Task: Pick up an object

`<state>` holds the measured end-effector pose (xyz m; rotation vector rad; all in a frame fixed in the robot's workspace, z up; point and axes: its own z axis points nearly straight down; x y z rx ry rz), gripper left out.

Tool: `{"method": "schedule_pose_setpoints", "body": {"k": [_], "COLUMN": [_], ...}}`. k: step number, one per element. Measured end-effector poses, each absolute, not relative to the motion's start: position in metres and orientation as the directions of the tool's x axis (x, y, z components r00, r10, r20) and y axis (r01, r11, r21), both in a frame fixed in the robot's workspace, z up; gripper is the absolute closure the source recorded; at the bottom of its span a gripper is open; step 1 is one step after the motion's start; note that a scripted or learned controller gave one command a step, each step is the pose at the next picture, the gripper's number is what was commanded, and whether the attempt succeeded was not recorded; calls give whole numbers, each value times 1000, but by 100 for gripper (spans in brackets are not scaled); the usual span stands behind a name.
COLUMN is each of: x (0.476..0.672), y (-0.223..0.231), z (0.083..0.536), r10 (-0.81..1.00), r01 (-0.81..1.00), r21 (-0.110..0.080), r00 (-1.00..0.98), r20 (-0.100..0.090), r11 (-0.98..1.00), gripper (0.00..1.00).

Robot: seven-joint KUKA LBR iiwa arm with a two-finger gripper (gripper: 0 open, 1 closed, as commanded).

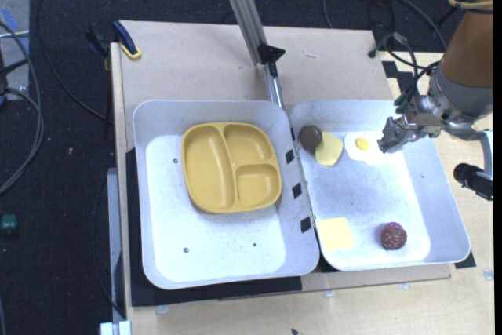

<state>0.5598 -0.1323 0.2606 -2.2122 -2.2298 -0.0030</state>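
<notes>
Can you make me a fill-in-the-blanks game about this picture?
1. The yellow tray sits in the ___ bin.
2. The fried egg has a white edge and a ___ middle.
3. The gripper hangs over the ___ bin, close to the egg.
4. The flat yellow square lies to the ___ of the dark red ball.

Missing words: left; yellow; right; left

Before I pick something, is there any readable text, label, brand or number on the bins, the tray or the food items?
None can be read. The yellow tray, both white bins, and the items near the gripper carry no visible print. The small black tabs between the bins are too small to tell.
</notes>
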Motion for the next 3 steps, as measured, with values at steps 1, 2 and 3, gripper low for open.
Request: {"method": "schedule_pose_setpoints", "body": {"k": [1,2,3], "x": [558,560,555], "y": [-68,-14,41], "z": [256,240,227], "r10": [1000,1000,1000], "r01": [1000,1000,1000], "r21": [-2,-2,-2], "r00": [-9,-8,-8], "r20": [2,1,2], "r11": [9,8,8], "gripper": [100,100,100]}}
